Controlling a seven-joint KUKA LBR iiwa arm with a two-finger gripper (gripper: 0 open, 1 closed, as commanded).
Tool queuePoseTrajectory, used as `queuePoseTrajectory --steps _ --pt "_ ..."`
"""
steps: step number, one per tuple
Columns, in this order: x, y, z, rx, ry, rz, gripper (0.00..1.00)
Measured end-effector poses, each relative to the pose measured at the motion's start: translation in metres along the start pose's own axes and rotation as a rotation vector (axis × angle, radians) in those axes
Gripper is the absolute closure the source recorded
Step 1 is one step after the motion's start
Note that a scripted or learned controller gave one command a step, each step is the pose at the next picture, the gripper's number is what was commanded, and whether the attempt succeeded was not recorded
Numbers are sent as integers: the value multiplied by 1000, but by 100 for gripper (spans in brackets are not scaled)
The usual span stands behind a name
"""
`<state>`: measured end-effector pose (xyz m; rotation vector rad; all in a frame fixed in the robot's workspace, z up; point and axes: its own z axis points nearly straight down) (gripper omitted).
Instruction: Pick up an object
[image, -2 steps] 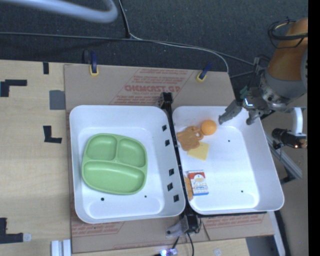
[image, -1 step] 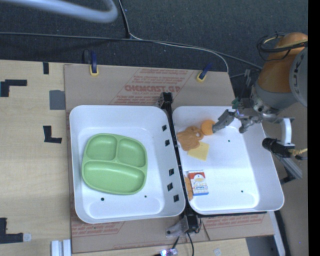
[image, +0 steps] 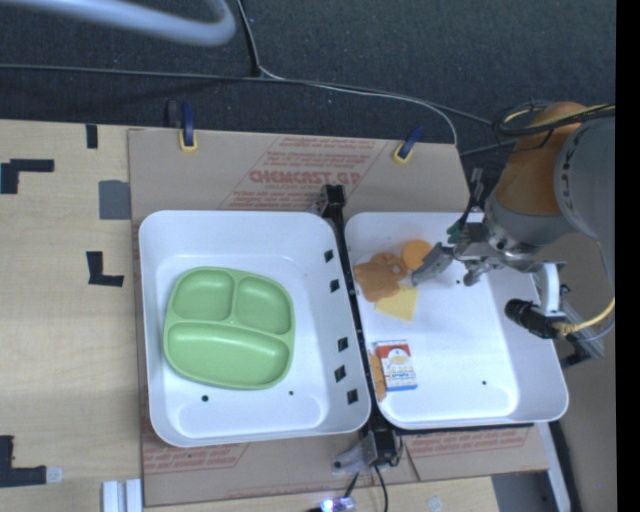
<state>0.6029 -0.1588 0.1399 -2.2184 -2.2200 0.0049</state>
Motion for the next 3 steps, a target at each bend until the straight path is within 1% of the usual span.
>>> queuePoseTrajectory --steps 1,2,3 --pt "1 0 53 -1 -1 -1 0" --pt "1 0 40 -4 -1 -1 100" --pt "-1 3 -2 -6 0 0 100"
